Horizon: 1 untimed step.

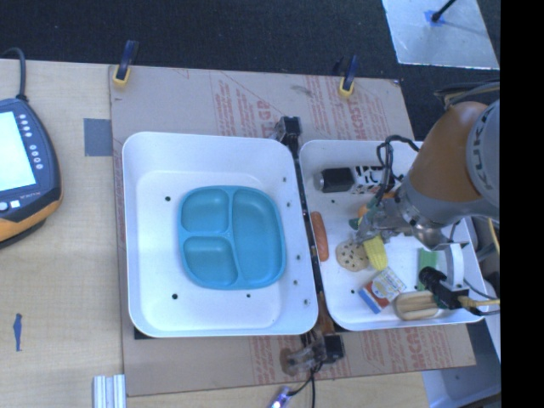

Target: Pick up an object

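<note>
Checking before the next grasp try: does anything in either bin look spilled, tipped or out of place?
Nothing stands out. The blue divided plate lies flat in the left bin; the small items sit loosely scattered in the right bin.

blue plate, teach pendant

The grey, orange-banded arm reaches in from the right, its end effector lowered.
</note>
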Tool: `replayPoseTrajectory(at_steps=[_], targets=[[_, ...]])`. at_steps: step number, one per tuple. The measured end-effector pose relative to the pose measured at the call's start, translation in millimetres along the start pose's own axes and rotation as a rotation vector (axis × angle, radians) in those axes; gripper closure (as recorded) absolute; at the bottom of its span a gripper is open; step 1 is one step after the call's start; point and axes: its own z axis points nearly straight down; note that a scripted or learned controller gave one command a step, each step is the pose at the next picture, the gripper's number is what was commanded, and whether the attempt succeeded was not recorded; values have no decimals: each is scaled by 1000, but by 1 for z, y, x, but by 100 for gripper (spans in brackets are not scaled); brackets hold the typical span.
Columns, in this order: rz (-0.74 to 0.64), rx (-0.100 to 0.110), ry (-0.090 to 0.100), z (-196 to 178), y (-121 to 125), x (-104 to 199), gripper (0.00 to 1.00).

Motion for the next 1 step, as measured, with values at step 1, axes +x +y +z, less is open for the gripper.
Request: replayPoseTrajectory(at_steps=[1], targets=[[4, -2, 3, -86, 4, 71, 100]])
